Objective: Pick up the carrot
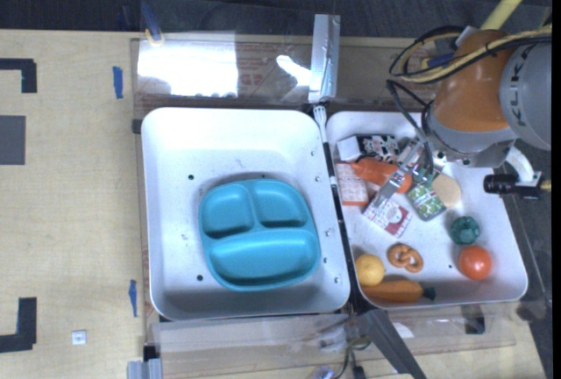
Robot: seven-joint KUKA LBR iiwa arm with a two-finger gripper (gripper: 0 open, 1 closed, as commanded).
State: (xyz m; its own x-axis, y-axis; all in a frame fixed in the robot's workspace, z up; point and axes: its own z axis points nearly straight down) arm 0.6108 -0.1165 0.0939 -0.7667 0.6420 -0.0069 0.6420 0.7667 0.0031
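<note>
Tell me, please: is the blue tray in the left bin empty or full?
Empty. The tray lies flat in the left bin, and its three compartments show only bare blue. The food items lie in the right bin.

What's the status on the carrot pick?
End effector low in right bin, over the packets; finger state unclear. Carrot lies at bin's near edge, not gripped. Lemon and pretzel crowd it.

A robotics lab: taped bench (pixel 70 193), white bins (pixel 166 193), cabled arm (pixel 478 101).
</note>
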